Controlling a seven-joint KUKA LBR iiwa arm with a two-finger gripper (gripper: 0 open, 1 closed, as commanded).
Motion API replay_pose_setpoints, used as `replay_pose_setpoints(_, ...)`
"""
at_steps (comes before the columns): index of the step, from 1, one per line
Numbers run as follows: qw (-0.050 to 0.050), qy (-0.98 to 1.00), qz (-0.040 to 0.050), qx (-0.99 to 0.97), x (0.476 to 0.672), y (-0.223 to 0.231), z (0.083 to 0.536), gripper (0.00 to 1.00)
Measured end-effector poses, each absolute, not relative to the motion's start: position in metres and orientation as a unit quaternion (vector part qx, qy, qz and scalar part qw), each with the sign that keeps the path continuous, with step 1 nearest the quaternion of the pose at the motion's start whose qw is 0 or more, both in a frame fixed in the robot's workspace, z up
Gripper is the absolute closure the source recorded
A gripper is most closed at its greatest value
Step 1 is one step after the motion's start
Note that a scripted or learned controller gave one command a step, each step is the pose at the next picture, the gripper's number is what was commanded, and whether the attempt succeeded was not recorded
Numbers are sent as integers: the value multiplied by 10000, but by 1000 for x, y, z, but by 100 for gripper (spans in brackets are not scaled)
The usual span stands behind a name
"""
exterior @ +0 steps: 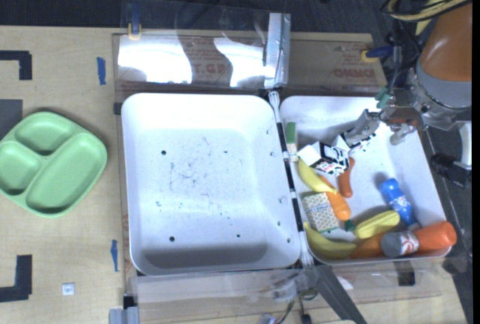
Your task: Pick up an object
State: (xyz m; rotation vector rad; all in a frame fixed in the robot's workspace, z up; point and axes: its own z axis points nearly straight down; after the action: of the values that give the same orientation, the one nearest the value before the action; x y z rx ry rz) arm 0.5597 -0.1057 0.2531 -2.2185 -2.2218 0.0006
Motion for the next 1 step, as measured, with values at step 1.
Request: replay_pose_setpoints(1, 0, -7441, -2, -6681, 508, -147, 146, 0)
